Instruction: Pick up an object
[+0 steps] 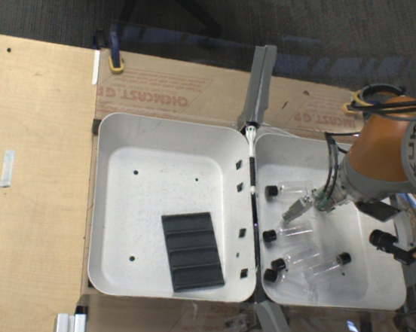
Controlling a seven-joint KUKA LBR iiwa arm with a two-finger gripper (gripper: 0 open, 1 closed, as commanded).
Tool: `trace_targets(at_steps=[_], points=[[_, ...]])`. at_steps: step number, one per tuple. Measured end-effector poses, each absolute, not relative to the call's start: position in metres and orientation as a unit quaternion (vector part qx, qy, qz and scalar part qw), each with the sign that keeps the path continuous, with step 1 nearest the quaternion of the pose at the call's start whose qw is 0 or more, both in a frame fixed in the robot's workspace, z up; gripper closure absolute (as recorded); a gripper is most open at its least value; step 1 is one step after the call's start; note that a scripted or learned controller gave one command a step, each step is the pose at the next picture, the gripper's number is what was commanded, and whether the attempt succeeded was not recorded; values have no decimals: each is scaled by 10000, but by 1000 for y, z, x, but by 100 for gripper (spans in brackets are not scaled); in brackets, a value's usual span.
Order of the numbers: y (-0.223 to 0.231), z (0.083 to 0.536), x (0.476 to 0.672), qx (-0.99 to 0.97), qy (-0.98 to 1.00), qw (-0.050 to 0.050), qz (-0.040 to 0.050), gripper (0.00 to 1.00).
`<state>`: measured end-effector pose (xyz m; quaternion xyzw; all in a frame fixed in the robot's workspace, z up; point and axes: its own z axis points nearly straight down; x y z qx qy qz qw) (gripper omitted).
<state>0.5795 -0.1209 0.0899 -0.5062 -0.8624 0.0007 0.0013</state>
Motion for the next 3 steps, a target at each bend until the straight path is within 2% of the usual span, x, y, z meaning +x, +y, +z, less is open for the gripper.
trace_targets(at_steps=[1,2,3], points=[[-122,97,580,-5072,-8618,18,10,100],[-122,97,580,-5073,-8618,18,10,0],[-105,90,590,-5232,-8522,5,5,0]])
